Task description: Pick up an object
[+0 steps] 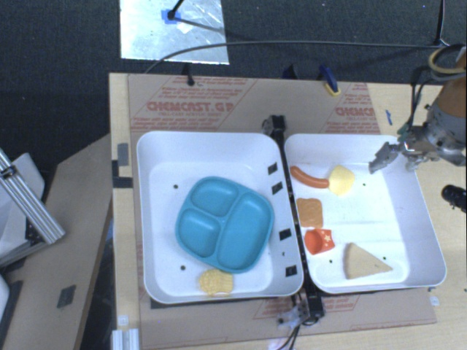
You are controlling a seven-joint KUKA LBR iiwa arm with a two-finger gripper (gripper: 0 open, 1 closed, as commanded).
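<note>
The right bin [419,217] holds several toy foods: an orange sausage [309,177], a yellow lump [341,180] touching its right end, an orange-brown piece [310,211], a red piece [319,240] and a tan wedge [368,262]. My gripper [395,160] hovers over the bin's upper right corner, right of the yellow lump and apart from it. Its two fingers are spread open, and nothing sits between them.
The left bin [157,195] carries a blue divided plate [224,223], with a small yellow piece [216,282] below it by the front wall. A black divider with clips [288,210] runs between the bins. Cables hang at the far right.
</note>
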